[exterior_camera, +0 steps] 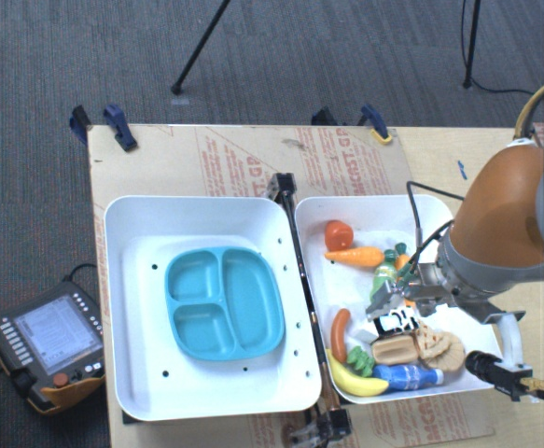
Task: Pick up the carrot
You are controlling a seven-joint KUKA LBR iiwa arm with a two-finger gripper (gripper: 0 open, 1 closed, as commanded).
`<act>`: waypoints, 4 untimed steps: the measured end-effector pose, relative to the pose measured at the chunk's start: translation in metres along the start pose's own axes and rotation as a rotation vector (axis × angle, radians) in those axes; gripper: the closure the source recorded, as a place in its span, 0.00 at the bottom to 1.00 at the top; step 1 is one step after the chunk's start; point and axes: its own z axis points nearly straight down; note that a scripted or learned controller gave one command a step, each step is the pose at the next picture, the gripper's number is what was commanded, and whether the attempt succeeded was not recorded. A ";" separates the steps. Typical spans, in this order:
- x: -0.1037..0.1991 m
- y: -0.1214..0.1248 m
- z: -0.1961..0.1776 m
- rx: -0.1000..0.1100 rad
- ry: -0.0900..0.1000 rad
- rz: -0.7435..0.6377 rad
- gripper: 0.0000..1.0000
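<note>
1. Carrot (355,257) lay in the right bin (421,205), upper-left part, just below the red tomato-like piece (338,234). Nothing was touching it from the arm side.
2. Its long axis ran roughly left-right across the bin, orange body to the left, green top toward the right near the green item (384,273).
3. End effector (395,297) sat low over the middle of the same bin, above the black-and-white item (396,322). Carrot was up and to the left of it in view, near but apart.
4. End effector state: can't tell, grip hardware was too cluttered against the toys to read. No carrot in it as far as I could see.
5. My read: pick not yet made. Next move would need a short shift toward the bin's upper-left, with the closing direction set across the carrot's short axis.
6. Risk, as a guess: the tomato-like piece and green item crowded both ends, so an off-centre descent could catch a neighbour.
7. Left bin (136,222) held only the blue divided plate (225,303); irrelevant to this step.
</note>
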 end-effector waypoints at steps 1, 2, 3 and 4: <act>-0.006 0.071 -0.018 -0.003 -0.001 0.106 0.00; -0.103 0.095 0.114 0.000 0.000 0.298 0.00; -0.103 0.095 0.104 0.002 0.002 0.300 1.00; -0.086 0.091 -0.053 -0.004 0.000 0.704 1.00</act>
